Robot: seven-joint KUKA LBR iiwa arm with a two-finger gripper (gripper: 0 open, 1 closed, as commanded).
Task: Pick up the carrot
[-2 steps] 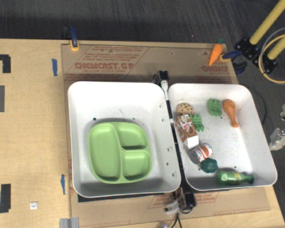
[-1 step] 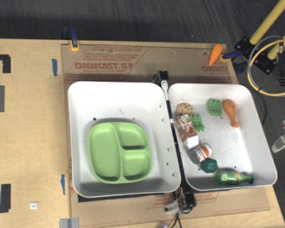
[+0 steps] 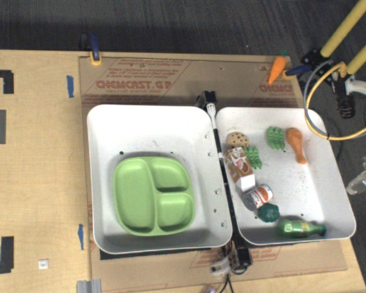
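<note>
Overhead slanted view of the worktop [image 3: 30, 163], which carried a printed cardboard sheet [image 3: 140, 78] and two shallow white bins side by side.

Left bin [image 3: 104, 133]: a pale green divided plate [image 3: 152, 194] lay flat toward 6 o'clock of the bin floor, with three compartments facing up.

Right bin [image 3: 329, 182]: the carrot [image 3: 296, 144] lay on the floor toward 1 o'clock of the bin, its length running from roughly 11 to 5 o'clock, with the paler, thicker end at the top. Just beside it at 9 o'clock sat a green ridged piece [image 3: 276, 137], close to the carrot; contact could not be told. Well apart, along the bin's 9 o'clock wall, a round speckled cookie [image 3: 236, 140] lay above a red-and-white packet [image 3: 240, 165], with a small green leafy piece [image 3: 254, 158] at the packet's 3 o'clock. Below these lay a small can [image 3: 260, 196] on its side, a dark teal lump [image 3: 269, 212] at the can's 5 o'clock, and a green bottle [image 3: 301, 227] lying flat by the 6 o'clock rim.

An orange clamp [image 3: 277, 69] gripped the sheet at 12 o'clock of the right bin; yellow cable [image 3: 311, 112] looped past the bin's 2 o'clock corner.

Whether the gripper was wide or narrow could not be told.
</note>
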